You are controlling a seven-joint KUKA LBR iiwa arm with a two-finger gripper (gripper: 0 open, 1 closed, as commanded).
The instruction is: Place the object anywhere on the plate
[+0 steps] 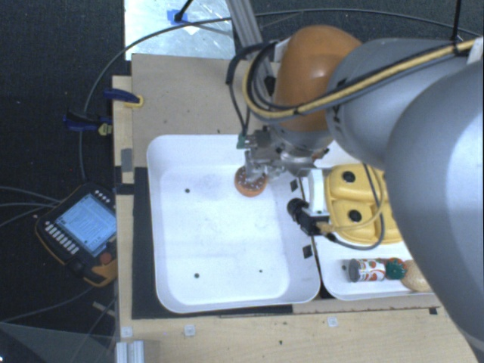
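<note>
The arm (408,119) lies nearest the camera, a broad grey bulk with its orange band reaching in from the right and covering much of the right bin (363,290). Below the band hangs the gripper (257,166), low over the upper part of the left bin (227,233), close to its far wall. Directly under it sits a small round brownish object (251,184), ridged or patterned on top, resting on or just above the bin floor. The gripper's tips meet the top of this object, but the wrist hides them, so I cannot tell whether the hand is spread, closed, or actually clamped on anything.

In the right bin a yellow plate (355,203) with dark dots on it lies partly under the arm and a looped cable. Nearer the front edge of that bin lies a small bottle (372,269) on its side, with a tan rounded thing (417,278) just beside it.

As for progress, I judge the task to be at its start: the object is in the left bin, well apart from the plate, so the grasp, the carry across the divide and the release all remain.

The bottle wears a red and white label, but its writing is too small to read. A pendant (82,229) with a lit blue screen lies left of the bench; nothing on it is legible either.
</note>
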